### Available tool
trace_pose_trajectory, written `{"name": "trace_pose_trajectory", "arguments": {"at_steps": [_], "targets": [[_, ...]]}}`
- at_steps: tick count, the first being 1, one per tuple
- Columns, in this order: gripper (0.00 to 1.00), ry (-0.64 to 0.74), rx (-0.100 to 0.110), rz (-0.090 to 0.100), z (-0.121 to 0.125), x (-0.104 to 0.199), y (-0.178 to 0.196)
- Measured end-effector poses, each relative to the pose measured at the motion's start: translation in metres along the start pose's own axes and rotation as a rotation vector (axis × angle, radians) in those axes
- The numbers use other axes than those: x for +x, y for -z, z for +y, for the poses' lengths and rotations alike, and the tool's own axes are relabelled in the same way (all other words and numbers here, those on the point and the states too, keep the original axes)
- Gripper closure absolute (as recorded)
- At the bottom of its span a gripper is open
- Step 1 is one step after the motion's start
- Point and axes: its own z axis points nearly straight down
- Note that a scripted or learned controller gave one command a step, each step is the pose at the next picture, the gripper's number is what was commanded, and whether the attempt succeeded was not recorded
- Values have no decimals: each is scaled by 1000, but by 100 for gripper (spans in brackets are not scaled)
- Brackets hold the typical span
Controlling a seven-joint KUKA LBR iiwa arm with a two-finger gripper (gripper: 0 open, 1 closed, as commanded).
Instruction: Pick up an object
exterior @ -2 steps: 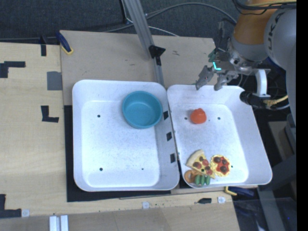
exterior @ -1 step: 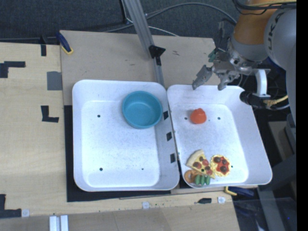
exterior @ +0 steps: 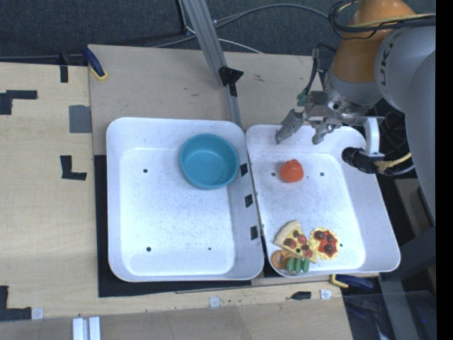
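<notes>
Two grey fingers (exterior: 287, 129) stand spread apart with nothing between them, pointing down and toward the camera over the far rim of the right bin (exterior: 368, 211). Midway between their tips is the gripper (exterior: 302, 134), which hangs above the bin's back edge. Above it the wrist widens into the orange band (exterior: 368, 44) and the grey arm (exterior: 417, 62), which comes in from the right side with black cables looped around it.

Just in front of the fingertips, apart from them, a small red object (exterior: 291, 171) lies on the white floor of the right bin, in its far half. At the near left corner of the same bin sits a cluster of toy food: pizza slices (exterior: 308, 241) with red and dark toppings, and a green piece (exterior: 298, 264) touching their lower edge.

Beside it, the left bin (exterior: 141, 218) has a blue bowl (exterior: 208, 161) upright in its far right corner, close to the wall shared with the other bin. Both bins are white with fine speckling and a few dark dots.

They rest on a dark mat (exterior: 101, 225) over a pale wooden bench (exterior: 42, 211) marked with black tape pieces. A grey metal pole (exterior: 205, 34) slants down to the gap between the bins. Beyond the bench lies dark carpet (exterior: 106, 9).
</notes>
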Motion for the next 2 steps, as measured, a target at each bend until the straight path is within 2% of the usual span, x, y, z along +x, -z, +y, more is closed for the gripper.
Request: {"name": "trace_pose_trajectory", "arguments": {"at_steps": [2], "targets": [[0,0,2,0,-7,-2,-115]]}}
